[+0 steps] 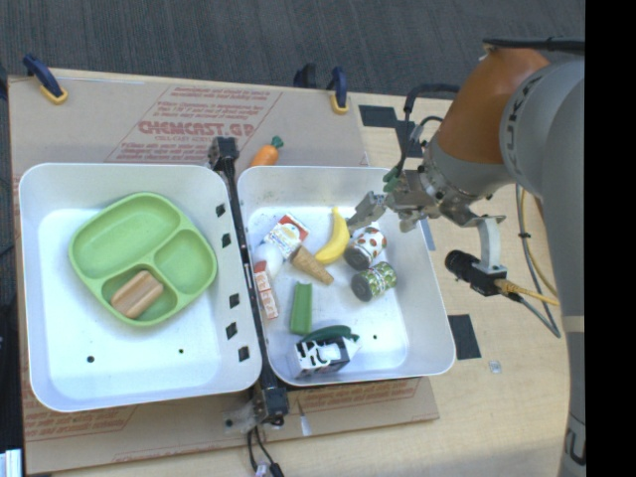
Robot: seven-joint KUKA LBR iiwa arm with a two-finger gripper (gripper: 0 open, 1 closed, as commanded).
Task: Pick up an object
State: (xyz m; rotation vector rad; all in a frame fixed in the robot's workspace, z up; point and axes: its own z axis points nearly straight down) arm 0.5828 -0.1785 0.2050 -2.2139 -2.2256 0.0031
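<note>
Two shallow white bins with smooth, glossy walls and rounded corners are sitting side by side on a brown cardboard sheet (199,117) printed in red. In the left bin (40,296) a pale green plate (149,229), matte and split into three sections, is lying near the centre, and a tan sausage (135,293) is resting in its section at 7 o'clock.

The right bin (422,336) is holding the clutter. A curved yellow banana (336,238) is lying near the bin's centre, leaning toward 12 o'clock. Touching its lower end is a brown cone (311,265). At 9 o'clock from the banana a small red and white carton (286,235) is sitting, and below it a thin red and white packet (265,291) is lying along the wall. A flat green stick (301,307) is lying at 6 o'clock from the cone. A black and white carton (323,353) with a green top is sitting at the 6 o'clock edge. A green can (374,281) is lying on its side at 4 o'clock from the banana, and a round white and red ball (368,240) is just beside the banana at 3 o'clock.

An orange carrot (265,152) is lying outside the bins at 12 o'clock.

The gripper (376,207) is hanging over the right bin's 2 o'clock corner, just above the ball, with the grey arm (537,117) reaching in behind it. I cannot tell how wide it is standing, and nothing is visibly held.
</note>
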